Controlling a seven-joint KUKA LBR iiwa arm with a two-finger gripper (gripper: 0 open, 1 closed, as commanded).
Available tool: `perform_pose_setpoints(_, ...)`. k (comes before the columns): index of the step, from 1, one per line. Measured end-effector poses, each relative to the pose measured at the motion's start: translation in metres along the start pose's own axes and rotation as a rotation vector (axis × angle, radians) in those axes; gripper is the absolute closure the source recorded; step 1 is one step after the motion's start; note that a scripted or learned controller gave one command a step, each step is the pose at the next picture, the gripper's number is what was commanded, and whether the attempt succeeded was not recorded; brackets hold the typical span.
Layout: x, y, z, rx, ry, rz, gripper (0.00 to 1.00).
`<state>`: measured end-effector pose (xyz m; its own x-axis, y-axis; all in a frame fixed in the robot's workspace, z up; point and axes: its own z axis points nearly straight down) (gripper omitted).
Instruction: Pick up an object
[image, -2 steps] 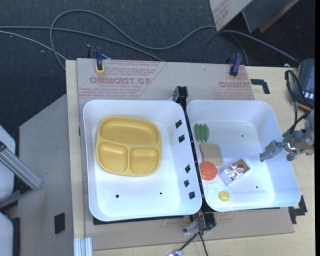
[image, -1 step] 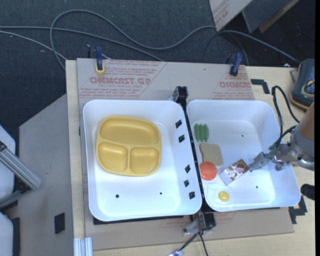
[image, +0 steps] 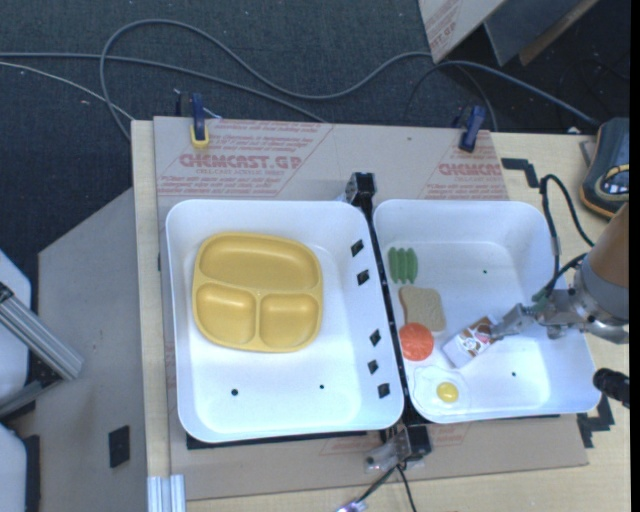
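My claw (image: 512, 322) is down in the right bin (image: 520, 220), its tip right at the upper end of a small white packet (image: 470, 342) with a red label; I cannot tell how far it is open, or whether it has any hold on the packet. The packet lies flat and slantwise on the bin floor, near the middle. I judge it light and a little crushable, probably slick on its printed face, so I would take it across its short width near the middle, not by a corner. Around it: a red ball (image: 417, 342) just to its left, a tan slice (image: 423, 306) above that, a green ribbed piece (image: 403, 264) higher up, and a fried egg (image: 441, 390) below near the front wall. The ball is the closest neighbour and could get nudged if I close wide. The left bin (image: 270, 405) holds a yellow divided tray (image: 257, 291), well away. Both bins sit on the counter (image: 330, 150).
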<state>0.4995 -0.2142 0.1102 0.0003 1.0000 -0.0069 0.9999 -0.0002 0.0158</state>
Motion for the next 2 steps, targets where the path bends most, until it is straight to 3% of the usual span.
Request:
perform_pose_setpoints(1, 0.0, 0.0, -0.008, 0.001, 0.001, 0.001, 1.0)
perform_pose_setpoints(2, -0.005, 0.0, -0.052, 0.012, 0.005, -0.001, 1.0)
